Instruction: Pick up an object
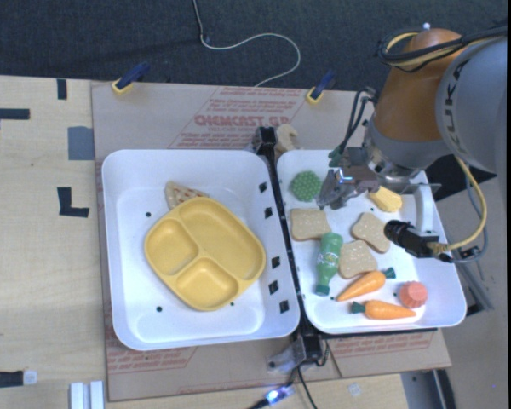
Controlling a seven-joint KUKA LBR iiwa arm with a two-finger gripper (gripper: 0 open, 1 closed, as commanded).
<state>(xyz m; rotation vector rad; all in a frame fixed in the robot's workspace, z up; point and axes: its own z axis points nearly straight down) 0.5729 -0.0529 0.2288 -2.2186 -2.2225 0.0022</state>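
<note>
Robot arm with its claw [336,190] low over the right bin [443,313] of toy food.

The claw hangs at the bin's upper left, between a green broccoli-like piece [305,185] and a yellow cheese wedge [386,199], just above a bread slice [309,223]. Whether its fingers are spread or closed cannot be told, and nothing is visibly held. Below lie a green bottle [328,261], two more bread slices [372,231], two carrots [360,285] and a small red piece [413,294]. The left bin [123,177] holds a yellow divided tray [204,252]. Likely risks: the flat bread may slip from a pinch, or crowded neighbours may be nudged aside, since the pieces lie close together.
</note>
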